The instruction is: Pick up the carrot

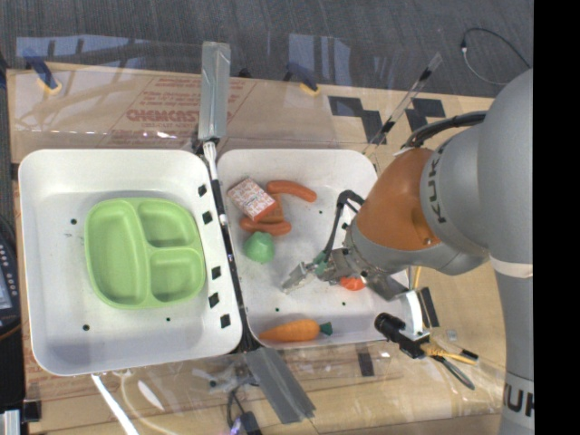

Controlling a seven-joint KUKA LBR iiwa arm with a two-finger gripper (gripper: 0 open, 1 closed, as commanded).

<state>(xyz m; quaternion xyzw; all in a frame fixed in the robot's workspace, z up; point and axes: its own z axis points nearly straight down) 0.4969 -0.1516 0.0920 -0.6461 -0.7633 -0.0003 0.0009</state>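
The carrot (290,332) is orange with a green stub at its right end. It lies flat along the near wall of the right bin (362,166). My gripper (304,275) hangs over the middle of that bin, pointing left, a short way above and behind the carrot and apart from it. Nothing shows in its grasp.
Behind the gripper in the right bin lie two reddish sausages (292,190) (266,227), a red-and-white box (251,198) and a green ball (259,248). A small red thing (352,285) sits just right of the gripper. The left bin (45,243) holds a green divided tray (145,252).
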